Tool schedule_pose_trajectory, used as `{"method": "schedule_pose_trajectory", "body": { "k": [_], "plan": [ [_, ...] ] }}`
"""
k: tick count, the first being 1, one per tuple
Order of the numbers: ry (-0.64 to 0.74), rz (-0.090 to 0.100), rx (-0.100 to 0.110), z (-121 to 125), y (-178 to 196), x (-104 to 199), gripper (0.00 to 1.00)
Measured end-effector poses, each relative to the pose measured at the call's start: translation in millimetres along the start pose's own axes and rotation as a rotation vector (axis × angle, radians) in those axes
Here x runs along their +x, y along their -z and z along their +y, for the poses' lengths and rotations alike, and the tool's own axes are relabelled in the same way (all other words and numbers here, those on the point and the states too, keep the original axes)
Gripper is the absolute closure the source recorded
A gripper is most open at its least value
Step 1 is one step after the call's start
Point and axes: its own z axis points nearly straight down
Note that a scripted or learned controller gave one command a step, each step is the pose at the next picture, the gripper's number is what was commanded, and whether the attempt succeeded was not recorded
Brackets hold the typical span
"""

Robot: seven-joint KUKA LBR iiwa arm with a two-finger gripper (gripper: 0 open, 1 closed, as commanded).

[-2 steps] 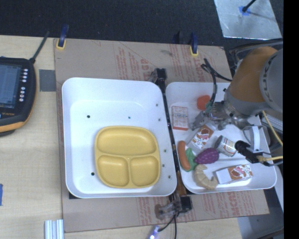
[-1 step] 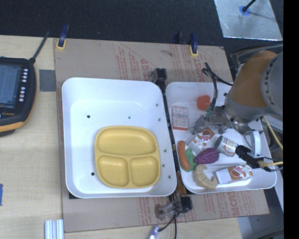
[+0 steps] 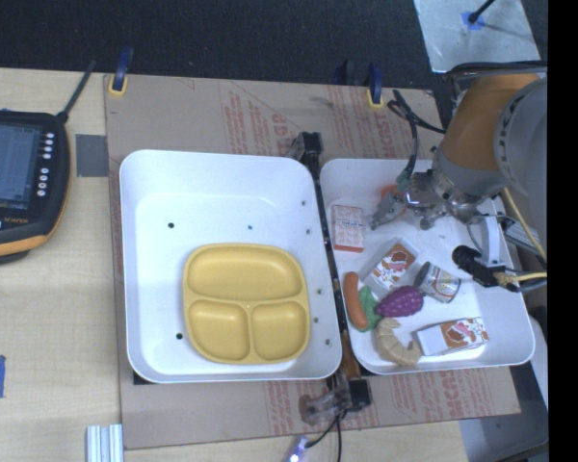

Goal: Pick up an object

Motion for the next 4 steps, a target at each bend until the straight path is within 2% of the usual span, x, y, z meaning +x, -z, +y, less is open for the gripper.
{"method": "schedule_pose_trajectory", "body": {
  "k": [1,4],
  "plan": [
    [0.002,0.000,0.000,28.5,0.8,-3.9,0.00],
    [0.001,0.001,0.005,27.8,-0.1,16.2,0.00]
  ]
}}
